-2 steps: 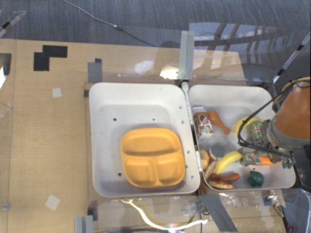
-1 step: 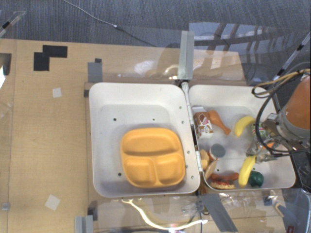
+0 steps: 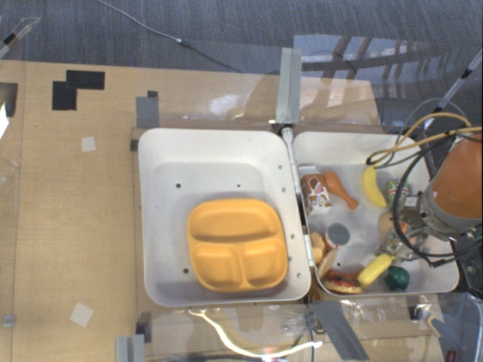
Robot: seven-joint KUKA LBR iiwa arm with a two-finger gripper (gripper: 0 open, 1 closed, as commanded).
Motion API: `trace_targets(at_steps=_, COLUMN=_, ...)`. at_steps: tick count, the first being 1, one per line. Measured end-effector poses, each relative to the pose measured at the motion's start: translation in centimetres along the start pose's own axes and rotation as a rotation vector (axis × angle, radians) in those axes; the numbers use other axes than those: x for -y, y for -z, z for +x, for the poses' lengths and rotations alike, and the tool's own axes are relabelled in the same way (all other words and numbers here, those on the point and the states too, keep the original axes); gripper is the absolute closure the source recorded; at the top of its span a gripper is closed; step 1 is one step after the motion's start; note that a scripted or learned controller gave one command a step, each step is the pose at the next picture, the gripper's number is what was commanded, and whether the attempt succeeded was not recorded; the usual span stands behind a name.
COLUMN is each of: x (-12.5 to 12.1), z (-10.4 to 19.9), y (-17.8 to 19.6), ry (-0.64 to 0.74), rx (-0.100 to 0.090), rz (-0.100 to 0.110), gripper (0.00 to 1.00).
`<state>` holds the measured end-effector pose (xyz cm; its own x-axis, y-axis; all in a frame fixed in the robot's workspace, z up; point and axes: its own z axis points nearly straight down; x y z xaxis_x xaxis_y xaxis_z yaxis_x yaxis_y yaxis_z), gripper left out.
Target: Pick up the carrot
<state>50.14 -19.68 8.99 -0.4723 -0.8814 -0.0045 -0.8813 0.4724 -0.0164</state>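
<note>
1. We see the carrot (image 3: 341,189) lying slantwise in the right bin (image 3: 355,143), beside the small carton (image 3: 315,194), with bare floor to its right
2. The gripper (image 3: 398,241) hangs low near the banana (image 3: 371,187) and corn (image 3: 375,271); we cannot tell how it is set
3. We judge the carton and the bins' shared wall crowd any approach from the left; the left bin (image 3: 166,202) holds 1 yellow tray (image 3: 237,243)

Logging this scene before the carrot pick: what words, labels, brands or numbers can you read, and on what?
No text can be read.
Small carton in the right bin: printed red and white face, too blurred to read.
Orange tray in the left bin: plain, no marking.
</note>
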Motion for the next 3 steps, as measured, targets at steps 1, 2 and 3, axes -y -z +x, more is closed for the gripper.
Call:
trace_targets(at_steps=1, x=-2.1, z=-5.0, y=7.9, ry=0.174, rx=0.002, rz=-0.006, gripper=1.0)
trace_targets(at_steps=2, x=-3.1, z=-7.5, y=0.0, ry=0.352, rx=0.002, rz=-0.004, gripper=1.0)
trace_targets(at_steps=3, x=-3.6, z=-12.3, y=18.5, ry=0.427, rx=0.004, rz=0.002, gripper=1.0)
